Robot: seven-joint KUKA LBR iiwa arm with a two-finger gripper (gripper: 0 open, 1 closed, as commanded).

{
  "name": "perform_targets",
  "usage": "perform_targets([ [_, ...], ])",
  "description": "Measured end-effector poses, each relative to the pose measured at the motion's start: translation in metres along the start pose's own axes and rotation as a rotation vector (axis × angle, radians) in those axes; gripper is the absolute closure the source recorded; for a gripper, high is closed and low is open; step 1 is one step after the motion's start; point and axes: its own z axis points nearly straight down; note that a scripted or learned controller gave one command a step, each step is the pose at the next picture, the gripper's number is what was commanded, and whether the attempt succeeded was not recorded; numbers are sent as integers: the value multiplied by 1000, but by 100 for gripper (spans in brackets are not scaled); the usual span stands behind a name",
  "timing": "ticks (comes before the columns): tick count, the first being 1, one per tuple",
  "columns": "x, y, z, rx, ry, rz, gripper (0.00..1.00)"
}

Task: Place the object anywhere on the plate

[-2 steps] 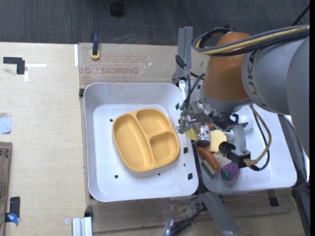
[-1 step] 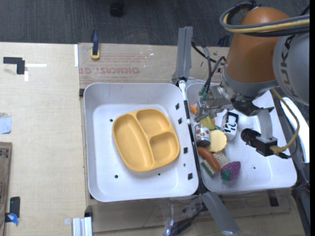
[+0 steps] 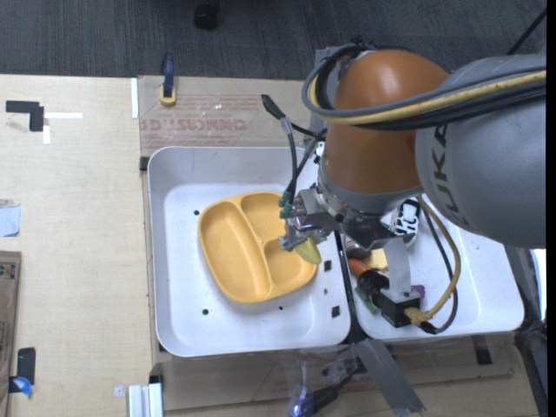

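yellow divided plate [image 3: 252, 248] in left bin [image 3: 174, 259], pincer [image 3: 300, 241] over plate's right rim, closed on a yellow-green object [image 3: 308, 252]

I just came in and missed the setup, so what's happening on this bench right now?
A grey and orange robot arm reaches in from the right over two white bins. Its gripper is low over the right edge of a yellow divided plate lying in the left bin. A small yellow-green object sits right at the gripper's tip, at the plate's rim; whether it is gripped or already resting there is unclear. A few other small items lie in the right bin.
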Motion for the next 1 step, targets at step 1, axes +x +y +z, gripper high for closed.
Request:
perform_targets([
  [1, -65, 53, -44, -2, -1, -64, 100],
])
